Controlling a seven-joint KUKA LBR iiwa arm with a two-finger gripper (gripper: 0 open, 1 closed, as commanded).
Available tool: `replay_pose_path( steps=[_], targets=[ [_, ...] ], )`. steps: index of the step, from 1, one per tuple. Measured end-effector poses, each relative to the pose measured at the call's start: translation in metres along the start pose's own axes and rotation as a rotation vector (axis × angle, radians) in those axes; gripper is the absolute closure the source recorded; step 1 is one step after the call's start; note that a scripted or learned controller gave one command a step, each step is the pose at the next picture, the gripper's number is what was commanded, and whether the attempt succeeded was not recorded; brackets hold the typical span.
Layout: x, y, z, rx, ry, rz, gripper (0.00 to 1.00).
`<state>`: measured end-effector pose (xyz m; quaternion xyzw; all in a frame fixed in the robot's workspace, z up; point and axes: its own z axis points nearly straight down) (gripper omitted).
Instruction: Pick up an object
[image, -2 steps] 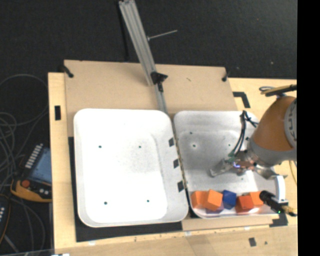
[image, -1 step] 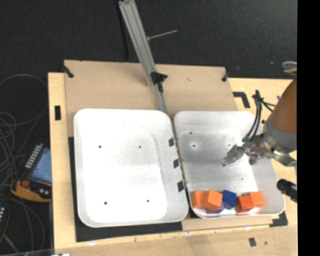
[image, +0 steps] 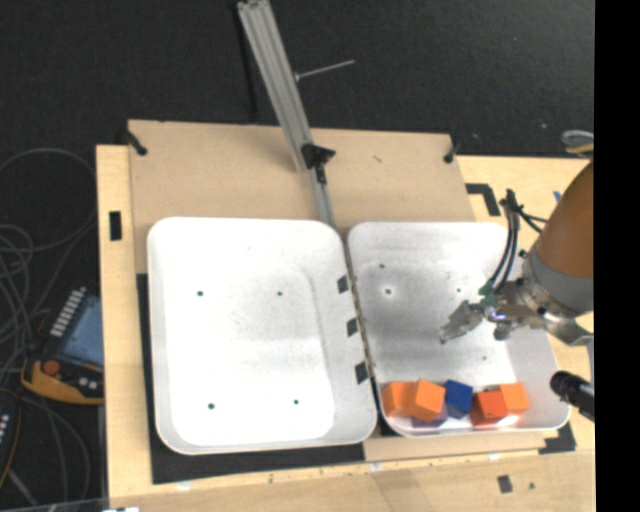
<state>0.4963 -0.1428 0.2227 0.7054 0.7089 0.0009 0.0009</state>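
Along the front edge of the right bin (image: 420, 250) lie two orange blocks (image: 415, 398), a blue block (image: 458, 396) and another pair of orange blocks (image: 499, 402). My gripper (image: 478, 322) hangs over the right-middle of that bin, behind the blocks and apart from them. Its fingers stand spread, with nothing between them. The orange band of the arm (image: 572, 232) enters from the right edge.
The left bin (image: 250, 330) lies beside the right one, joined by small clips along the seam. A grey metal rail (image: 285, 90) slants from the top down to the bins' junction. Cables and a handheld device (image: 70, 345) lie off the bench at the left.
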Motion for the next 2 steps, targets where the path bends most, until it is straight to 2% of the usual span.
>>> replay_pose_path(
  steps=[1, 2],
  targets=[
    [-0.0636, 0.0126, -0.0338, -0.003, -0.006, 0.009, 0.0],
    [-0.0607, 0.0126, -0.0321, 0.0, -0.003, 0.004, 0.0]
  ],
)
